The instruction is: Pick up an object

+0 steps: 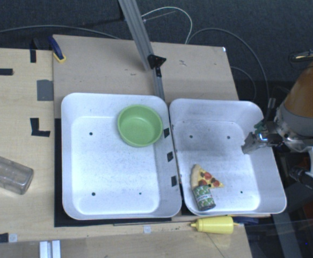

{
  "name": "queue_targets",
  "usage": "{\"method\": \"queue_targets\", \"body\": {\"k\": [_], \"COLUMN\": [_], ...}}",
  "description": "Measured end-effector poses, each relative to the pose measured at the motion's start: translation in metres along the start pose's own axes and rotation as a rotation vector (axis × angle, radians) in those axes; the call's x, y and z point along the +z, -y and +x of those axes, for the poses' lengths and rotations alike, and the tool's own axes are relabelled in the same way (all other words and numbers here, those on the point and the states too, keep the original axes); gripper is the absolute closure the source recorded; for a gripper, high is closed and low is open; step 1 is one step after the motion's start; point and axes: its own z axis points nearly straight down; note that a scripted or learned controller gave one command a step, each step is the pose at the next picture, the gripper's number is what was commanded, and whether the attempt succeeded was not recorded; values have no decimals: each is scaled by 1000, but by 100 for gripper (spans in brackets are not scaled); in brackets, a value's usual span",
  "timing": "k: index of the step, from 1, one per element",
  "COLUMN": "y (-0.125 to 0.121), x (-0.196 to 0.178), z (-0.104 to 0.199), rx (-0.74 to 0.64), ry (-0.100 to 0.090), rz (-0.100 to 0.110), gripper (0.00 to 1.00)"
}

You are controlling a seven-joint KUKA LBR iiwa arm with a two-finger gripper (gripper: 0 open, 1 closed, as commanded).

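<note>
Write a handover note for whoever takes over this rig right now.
Gripper: at the right bin's right rim, nothing seen between its fingers.
Right bin: a pizza-slice toy and a small green can, touching, near the front.
Left bin: a round green plastic bowl at the back right.
A yellow squeeze bottle lies on the bench in front of the right bin.
Done: nothing picked. Left: grasp one object.

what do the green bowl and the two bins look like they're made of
Green bowl: probably plastic, given its even, matte pale green with no glaze shine. Left bin and right bin: likely thin moulded plastic, white with rounded corners and grey scuff marks across the floors.
</note>
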Motion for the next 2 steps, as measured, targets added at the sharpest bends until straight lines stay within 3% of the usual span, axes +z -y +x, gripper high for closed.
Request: {"method": "queue_targets", "body": {"k": [2], "y": [-8], "x": [-67], "z": [1], "rx": [0], "ry": [-1], "rz": [2], "gripper": [100]}}
